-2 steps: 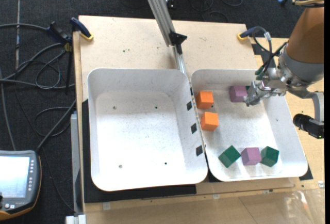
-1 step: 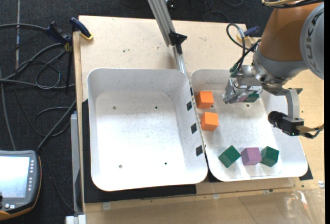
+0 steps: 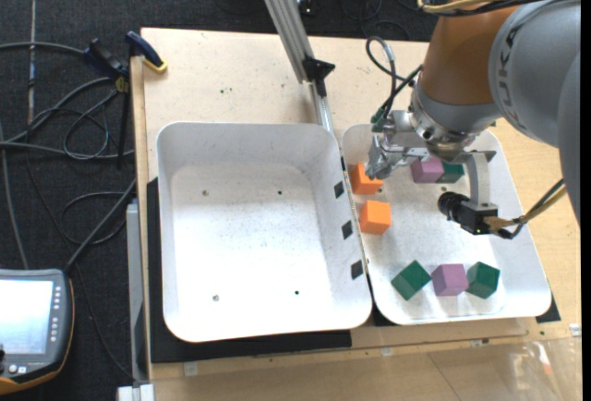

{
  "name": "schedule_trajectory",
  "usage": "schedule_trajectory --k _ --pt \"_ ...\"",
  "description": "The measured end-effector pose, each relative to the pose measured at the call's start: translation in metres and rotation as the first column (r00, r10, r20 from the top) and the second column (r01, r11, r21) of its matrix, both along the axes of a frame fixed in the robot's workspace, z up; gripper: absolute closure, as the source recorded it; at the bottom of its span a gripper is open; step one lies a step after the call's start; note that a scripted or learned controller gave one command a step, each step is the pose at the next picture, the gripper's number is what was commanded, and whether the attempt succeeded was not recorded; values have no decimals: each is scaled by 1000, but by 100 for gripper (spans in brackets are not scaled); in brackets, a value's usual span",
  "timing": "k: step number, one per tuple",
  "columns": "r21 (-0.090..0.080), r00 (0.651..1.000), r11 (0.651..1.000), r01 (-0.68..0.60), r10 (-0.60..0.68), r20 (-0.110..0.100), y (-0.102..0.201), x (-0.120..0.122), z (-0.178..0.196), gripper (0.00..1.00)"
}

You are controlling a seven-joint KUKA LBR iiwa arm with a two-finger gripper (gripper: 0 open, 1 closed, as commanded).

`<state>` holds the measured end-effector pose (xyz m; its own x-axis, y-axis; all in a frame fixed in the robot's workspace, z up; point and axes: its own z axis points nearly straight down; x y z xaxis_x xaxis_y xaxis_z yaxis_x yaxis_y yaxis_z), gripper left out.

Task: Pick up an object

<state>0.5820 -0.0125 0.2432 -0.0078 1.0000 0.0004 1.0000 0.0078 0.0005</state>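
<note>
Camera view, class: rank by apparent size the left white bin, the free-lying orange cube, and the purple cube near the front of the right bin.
1. left white bin, by far the largest.
2 and 3. orange cube and purple cube: they look about alike, so I would not rank them.

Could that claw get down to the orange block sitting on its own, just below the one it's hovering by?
Probably yes. The orange block lies alone in the right bin with nothing on top of it, and the claw hangs just above and beside it, over a second orange block.
</note>
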Motion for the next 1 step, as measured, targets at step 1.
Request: schedule_trajectory --k 1 --pt "0 1000 1000 1 -1 1 40 17 -1 100"
